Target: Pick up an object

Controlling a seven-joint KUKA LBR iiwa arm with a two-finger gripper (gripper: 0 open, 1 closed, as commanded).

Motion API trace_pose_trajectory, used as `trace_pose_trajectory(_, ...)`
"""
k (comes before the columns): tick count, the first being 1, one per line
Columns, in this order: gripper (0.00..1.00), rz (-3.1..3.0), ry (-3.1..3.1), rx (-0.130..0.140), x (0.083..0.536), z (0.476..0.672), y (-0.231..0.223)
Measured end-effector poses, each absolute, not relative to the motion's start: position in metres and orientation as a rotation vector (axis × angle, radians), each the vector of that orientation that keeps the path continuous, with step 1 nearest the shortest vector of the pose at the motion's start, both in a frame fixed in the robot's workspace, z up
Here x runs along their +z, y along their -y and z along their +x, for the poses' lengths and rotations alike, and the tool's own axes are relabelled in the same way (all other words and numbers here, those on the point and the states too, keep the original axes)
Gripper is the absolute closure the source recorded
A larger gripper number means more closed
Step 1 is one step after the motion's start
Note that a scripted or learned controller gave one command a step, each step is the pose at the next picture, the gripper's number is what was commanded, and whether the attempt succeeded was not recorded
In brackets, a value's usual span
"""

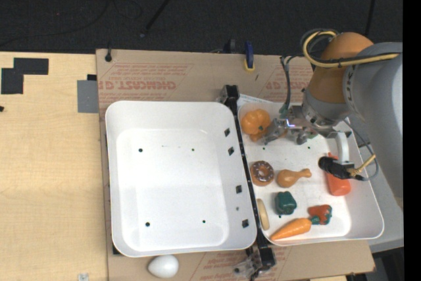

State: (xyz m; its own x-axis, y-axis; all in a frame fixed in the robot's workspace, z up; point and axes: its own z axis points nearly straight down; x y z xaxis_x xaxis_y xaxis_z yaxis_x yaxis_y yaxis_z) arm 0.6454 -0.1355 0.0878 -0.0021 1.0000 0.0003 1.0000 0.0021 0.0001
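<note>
White egg [162, 266] lay nearest, while the gripper [284, 129] hung low just right of the orange [255, 121], grip unclear, likely needing to close on it next.

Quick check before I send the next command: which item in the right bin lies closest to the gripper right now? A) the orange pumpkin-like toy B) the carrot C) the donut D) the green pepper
A: the gripper sits at the upper part of the right bin, right beside the orange pumpkin-like toy; the donut, green pepper and carrot lie lower down.
</note>
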Motion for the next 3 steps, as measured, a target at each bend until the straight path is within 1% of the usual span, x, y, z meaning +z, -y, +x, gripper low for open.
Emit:
trace_pose_trajectory(1, 0.00, -2.216, 2.221, 0.007, 0.087, 0.643, 0.103)
trace_pose_trajectory(2, 1.00, -2.215, 2.220, 0.009, 0.097, 0.643, 0.105)
trace_pose_trajectory(3, 1.00, -2.224, 2.234, -0.018, 0.263, 0.646, 0.065)
